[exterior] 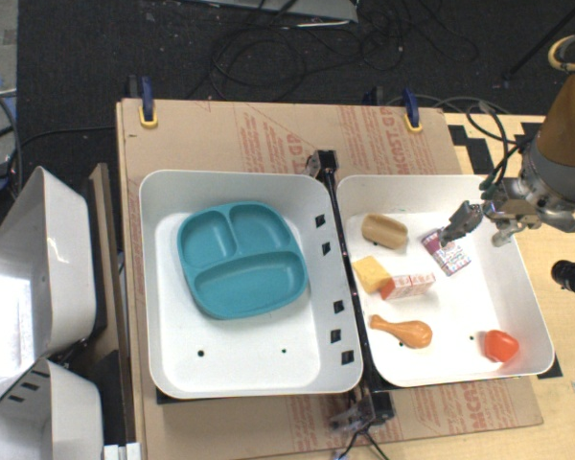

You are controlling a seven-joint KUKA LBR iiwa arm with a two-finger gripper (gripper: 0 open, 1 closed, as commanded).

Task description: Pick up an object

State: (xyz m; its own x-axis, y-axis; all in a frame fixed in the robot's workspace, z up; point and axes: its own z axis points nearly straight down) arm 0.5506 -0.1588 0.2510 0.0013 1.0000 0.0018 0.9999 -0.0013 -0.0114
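Now, from the overhead camera — the claw (pixel 457 230) sits low over the far side of the right bin (pixel 517 286), fingers closed on the purple packet (pixel 447 253), which hangs tilted under them. Left of it lies a brown bread roll (pixel 384 230); nearer, a yellow cheese wedge (pixel 371 273) touches a red-and-white carton (pixel 408 285). A drumstick (pixel 403 331) lies toward the near wall, an orange-red piece (pixel 501 346) in the near right corner. Left bin (pixel 163 353) — a teal divided plate (pixel 241 259), flat.
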